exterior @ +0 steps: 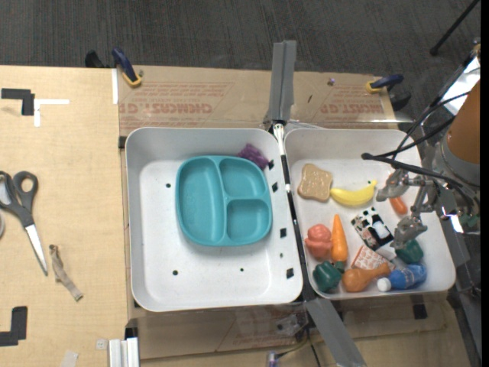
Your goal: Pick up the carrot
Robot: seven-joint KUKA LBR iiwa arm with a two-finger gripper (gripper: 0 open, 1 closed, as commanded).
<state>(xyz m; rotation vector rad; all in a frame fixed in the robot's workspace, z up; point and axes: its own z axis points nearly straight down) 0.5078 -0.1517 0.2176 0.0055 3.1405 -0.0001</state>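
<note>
Within the right bin (435, 140), the following are held: a slice of toast (314, 182), a banana (353, 195), the carrot (338, 238) lying lengthwise near the middle with a red fruit (318, 241) touching its left side, a green pepper (327, 277), an orange gourd-shaped piece (357, 279), a printed black-and-white packet (371, 229), a blue bottle (405, 278) and a dark green item (410, 252). The gripper (406, 205) is seen above the bin's right half, apart from the carrot; how far it is parted cannot be told. The left bin (145, 228) holds a teal divided plate (224, 201) and a purple piece (254, 155) at the back wall. The worktop (61, 205) is wood-toned, with scissors (25, 216) at left, cardboard (199, 98) behind the bins, and dark carpet (191, 14) beyond.
</note>
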